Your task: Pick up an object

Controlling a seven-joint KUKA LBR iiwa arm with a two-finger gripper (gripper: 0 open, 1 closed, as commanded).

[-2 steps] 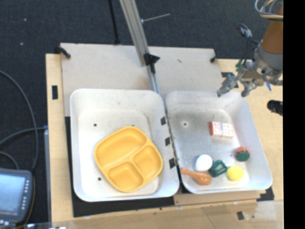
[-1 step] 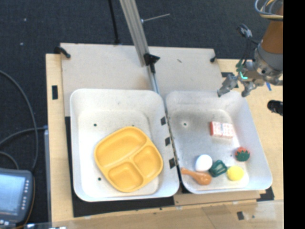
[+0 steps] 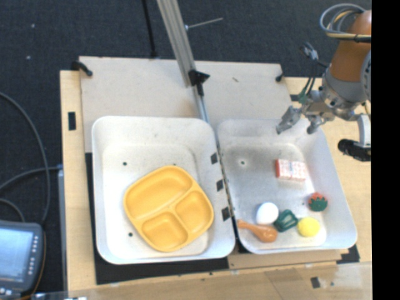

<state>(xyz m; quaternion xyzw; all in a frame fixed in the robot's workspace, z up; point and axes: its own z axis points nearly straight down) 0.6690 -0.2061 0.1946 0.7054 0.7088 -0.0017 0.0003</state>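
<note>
My gripper hangs over the far right rim of the right bin, its two grey fingers spread open with nothing between them. Below it in that bin lie a small pink-and-white box, a white ball, a dark green piece, a yellow ball, a red-and-green strawberry-like toy and an orange spoon-shaped piece. All of these rest apart from the gripper.
The left bin holds a yellow sectioned tray. A slanted metal rail rises behind the bins. A grey monitor sits at the lower left, and cables run across the dark floor.
</note>
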